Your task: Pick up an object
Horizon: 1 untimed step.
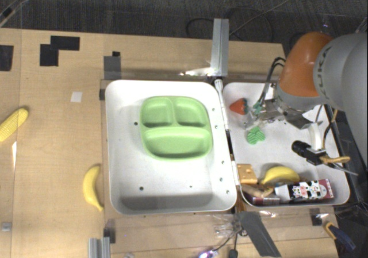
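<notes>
Hovering hand (257, 114); black-and-white carton (305, 191), print illegible

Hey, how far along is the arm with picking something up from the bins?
Done: the arm has reached into the right bin, and its end effector sits low at the far end. In hand: nothing that I can confirm; it is just above a small green item, beside a red one. Left: grip and lift. The banana and the green tray lie untouched.

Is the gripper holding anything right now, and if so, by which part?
Cannot be told. The gripper hangs right above the small green object in the right bin, but no grasp on it shows.
</notes>
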{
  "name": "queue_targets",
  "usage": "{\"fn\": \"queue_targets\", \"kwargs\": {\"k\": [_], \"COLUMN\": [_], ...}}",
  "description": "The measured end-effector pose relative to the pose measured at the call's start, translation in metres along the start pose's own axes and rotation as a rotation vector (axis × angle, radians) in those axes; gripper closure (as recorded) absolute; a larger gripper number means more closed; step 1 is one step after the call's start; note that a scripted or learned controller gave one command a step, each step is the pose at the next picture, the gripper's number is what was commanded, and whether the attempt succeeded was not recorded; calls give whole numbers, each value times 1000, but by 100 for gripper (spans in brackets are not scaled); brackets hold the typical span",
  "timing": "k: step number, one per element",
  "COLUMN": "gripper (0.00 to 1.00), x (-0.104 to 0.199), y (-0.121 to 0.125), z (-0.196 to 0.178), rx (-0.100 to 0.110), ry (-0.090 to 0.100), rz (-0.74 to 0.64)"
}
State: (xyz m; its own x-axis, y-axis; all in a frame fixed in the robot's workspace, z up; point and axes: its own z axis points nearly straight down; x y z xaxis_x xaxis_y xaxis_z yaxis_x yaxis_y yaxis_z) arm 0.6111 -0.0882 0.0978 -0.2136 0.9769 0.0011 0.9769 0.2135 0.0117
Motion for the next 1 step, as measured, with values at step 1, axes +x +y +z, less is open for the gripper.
{"fn": "queue_targets", "kwargs": {"k": [1], "gripper": [100], "x": [27], "y": [39], "z": [-85], "rx": [12], "ry": [-2], "rz": [135]}}
